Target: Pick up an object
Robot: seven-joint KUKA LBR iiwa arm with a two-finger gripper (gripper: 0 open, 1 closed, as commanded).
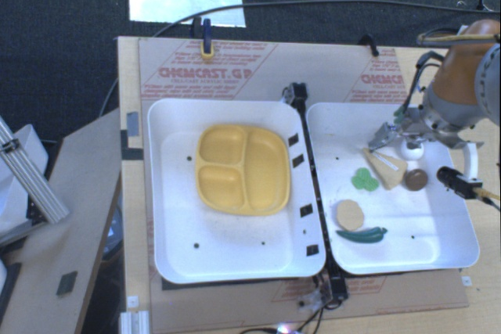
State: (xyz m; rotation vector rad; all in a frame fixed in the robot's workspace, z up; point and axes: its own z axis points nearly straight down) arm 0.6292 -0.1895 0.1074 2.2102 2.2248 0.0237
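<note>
Several small objects lie in the right bin [450,242]. A tan wedge [385,168] sits beside a green round slice [364,181] and a dark brown ball [415,179]. Nearer the front are a tan disc [350,213] and a dark green pepper [362,235]. My gripper [398,140] hangs low over the bin's back part, just behind the tan wedge and close above it. The arm's grey body and orange band [470,51] reach in from the right and hide the bin's far right corner.
The left bin [172,246] holds a yellow divided plate [241,168] in its middle. Black clips [304,184] line the seam between the two bins. A black cable part [458,182] sticks out near the right bin's right wall.
</note>
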